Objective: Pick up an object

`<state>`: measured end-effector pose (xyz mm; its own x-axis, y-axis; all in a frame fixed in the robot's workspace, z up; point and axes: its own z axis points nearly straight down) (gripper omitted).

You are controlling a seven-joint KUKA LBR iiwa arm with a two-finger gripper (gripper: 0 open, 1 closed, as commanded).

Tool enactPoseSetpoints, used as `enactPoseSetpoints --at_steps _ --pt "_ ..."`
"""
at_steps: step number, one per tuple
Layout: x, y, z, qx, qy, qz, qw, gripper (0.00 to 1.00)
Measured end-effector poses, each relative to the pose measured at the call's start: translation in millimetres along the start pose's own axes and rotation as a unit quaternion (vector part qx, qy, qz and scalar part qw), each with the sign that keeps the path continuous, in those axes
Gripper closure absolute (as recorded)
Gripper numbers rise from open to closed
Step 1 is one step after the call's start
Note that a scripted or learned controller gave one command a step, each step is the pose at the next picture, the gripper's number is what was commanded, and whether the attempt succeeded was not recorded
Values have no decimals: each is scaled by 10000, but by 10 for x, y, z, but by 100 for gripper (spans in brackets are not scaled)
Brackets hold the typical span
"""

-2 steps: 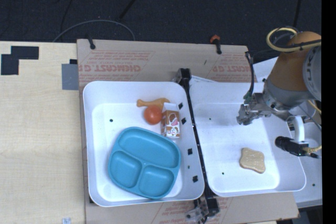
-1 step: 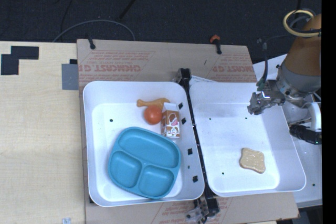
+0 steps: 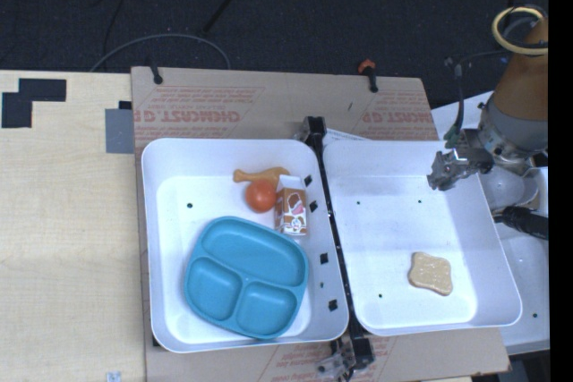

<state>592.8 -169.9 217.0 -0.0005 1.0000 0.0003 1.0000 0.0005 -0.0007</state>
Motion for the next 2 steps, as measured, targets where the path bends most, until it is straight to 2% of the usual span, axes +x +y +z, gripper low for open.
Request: enactPoseSetpoints --at_steps 1,2 --pt "575 93 -91 3 4 -13 10000 100" --pt "1073 192 12 15 4 -11 10000 100"
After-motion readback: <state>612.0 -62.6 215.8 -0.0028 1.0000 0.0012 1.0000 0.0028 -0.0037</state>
